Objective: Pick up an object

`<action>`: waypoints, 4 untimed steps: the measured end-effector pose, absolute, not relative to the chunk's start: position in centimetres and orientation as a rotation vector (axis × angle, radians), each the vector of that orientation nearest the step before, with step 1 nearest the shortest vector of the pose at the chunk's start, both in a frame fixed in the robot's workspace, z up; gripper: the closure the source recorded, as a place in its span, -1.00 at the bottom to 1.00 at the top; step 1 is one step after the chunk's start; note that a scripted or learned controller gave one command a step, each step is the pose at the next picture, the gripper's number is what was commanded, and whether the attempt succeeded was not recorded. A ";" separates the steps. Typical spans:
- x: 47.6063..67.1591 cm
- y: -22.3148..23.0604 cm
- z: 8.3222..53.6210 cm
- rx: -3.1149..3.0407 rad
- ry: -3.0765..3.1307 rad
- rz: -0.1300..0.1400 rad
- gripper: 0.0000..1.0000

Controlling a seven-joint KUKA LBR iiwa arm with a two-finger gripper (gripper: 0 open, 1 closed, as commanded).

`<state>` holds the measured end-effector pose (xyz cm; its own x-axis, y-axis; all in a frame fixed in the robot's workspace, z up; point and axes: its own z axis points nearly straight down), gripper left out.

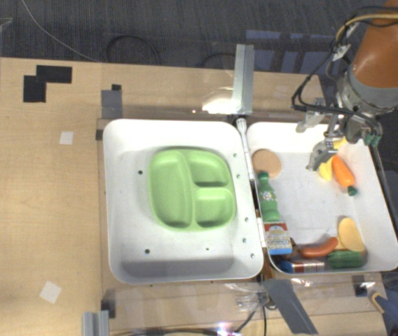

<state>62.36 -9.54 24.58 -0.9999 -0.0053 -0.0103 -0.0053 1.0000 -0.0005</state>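
Note:
My gripper [320, 157] hangs low over the upper right part of the right bin [293, 187]. A small yellow item [326, 172] lies right at its tip, partly hidden by it. An orange carrot [343, 173] with a green end lies just to the right of that, close to the gripper. Whether anything is gripped is hidden from this angle. The grey arm with its orange band [388, 40] comes in from the upper right.
The right bin also holds a tan round piece [266, 162], a green bottle [267, 200], a small printed box [278, 239], a red sausage [318, 247], a green vegetable [345, 259] and a yellow slice [350, 234]. A green divided plate [192, 187] lies in the left bin [125, 187].

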 end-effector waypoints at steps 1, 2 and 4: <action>62.5 -15.2 15.5 0.110 3.140 0.000 -1.00; 62.6 -17.8 9.0 0.183 3.120 -0.002 -1.00; 61.6 -13.7 10.5 0.113 3.110 -0.005 1.00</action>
<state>61.61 -13.73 10.51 -0.9969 0.0724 -0.0299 0.0725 0.9974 -0.0020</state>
